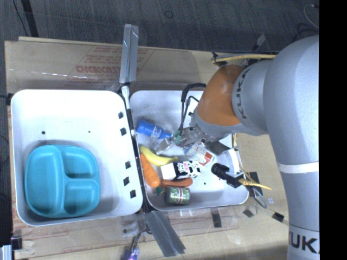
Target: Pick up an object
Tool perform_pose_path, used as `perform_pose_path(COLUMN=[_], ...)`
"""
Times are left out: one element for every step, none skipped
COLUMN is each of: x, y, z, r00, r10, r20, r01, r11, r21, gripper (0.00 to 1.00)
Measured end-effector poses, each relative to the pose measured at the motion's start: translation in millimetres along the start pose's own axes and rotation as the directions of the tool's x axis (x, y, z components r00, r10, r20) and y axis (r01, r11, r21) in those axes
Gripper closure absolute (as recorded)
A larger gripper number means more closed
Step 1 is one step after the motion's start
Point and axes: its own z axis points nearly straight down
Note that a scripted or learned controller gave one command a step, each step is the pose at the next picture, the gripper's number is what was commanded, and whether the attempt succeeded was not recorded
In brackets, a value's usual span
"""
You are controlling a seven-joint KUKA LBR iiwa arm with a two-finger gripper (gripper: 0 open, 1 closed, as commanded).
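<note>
Clear plastic bottle (157, 134) is being approached at the right bin's (162, 97) centre; pincer (187, 138) state cannot be told; neighbouring banana (154, 157) at six o'clock should be avoided.

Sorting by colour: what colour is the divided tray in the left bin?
Light blue tray, shown clearly in the camera view.

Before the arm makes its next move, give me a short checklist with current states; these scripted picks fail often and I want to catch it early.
1. Claw over the right bin: ok.
2. Target between the claw tips: cannot tell, the wrist hides it.
3. Objects within reach: ok; banana, carrot, blue-capped bottle and can lie nearby.
4. Pile uncluttered for a clean grasp: not ok, items touch and overlap.
5. Left bin drop area: not ok, the blue tray fills much of its floor.
</note>
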Motion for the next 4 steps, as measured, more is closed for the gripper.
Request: perform_pose_path(x=[-1,74,73,61], y=[0,71,70,-10], z=[-10,-123,-123,-99], r00=[1.0,0.995,0.995,0.996], r10=[-0.005,0.104,0.104,0.089], r20=[0.001,0.0,0.0,0.0], r01=[0.005,-0.104,-0.104,-0.089], r11=[1.0,0.995,0.995,0.996], r21=[0.001,0.0,0.0,0.002], gripper=[1.0,1.0,0.0,0.0])
